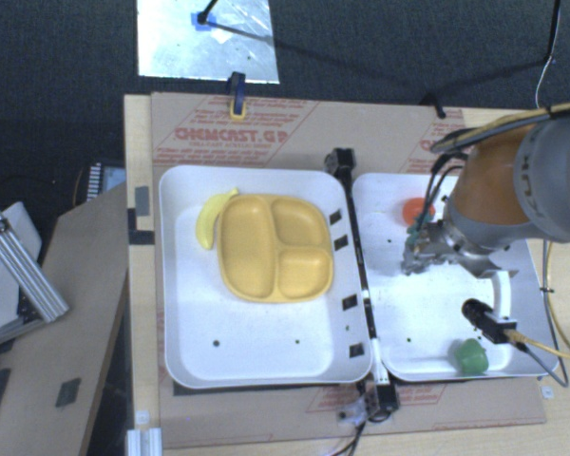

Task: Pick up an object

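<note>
Left bin (171, 283): a yellow divided plate (271, 247) takes the upper-mid floor. Its top edge is near the back wall and its right edge near the rim shared w/ the right bin (408, 340). There is a bare strip down the left wall and a wide bare band along the front, so that is the open room on this side.

Right bin: the centre and front-left floor are bare. The arm (522, 183) comes in from the right and covers the upper-right part. The gripper (418, 253) sits over the left-mid floor, close to the shared rim but not on it.

Count:
- 2 bins
- 1 plate w/ 3 compartments
- 1 yellow banana-shaped obj (209, 218), tucked against the plate's upper-left edge and partly under it
- 1 orange obj (414, 209)
- 1 green obj (471, 356)

That makes 4 loose things – 2 per bin.

The orange obj is in the right bin's upper-left area, just behind the gripper and partly hidden by cables. The green obj is in the front-right corner, close to the front rim and well apart from the gripper.

Gripper: can't tell whether it is released or clenched – seen from above, the wrist body hides it. Nothing is visibly held. It is nearest the orange obj, but whether they touch can't be made out.
</note>
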You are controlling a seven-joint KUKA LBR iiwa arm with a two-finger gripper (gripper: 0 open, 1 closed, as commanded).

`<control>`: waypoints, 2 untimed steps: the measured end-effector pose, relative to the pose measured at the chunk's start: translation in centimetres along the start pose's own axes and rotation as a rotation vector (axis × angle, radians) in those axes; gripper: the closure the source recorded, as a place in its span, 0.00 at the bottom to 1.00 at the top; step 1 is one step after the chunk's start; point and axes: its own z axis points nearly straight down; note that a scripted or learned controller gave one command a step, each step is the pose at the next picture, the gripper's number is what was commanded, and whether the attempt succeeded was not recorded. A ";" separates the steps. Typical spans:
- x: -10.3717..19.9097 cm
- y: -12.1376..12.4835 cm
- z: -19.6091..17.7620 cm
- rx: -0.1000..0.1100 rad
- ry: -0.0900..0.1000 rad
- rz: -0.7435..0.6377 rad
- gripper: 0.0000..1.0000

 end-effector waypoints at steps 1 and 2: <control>-0.5 0.3 -4.4 -0.004 -0.001 0.000 1.00; -1.5 0.3 -10.4 -0.006 -0.001 0.000 1.00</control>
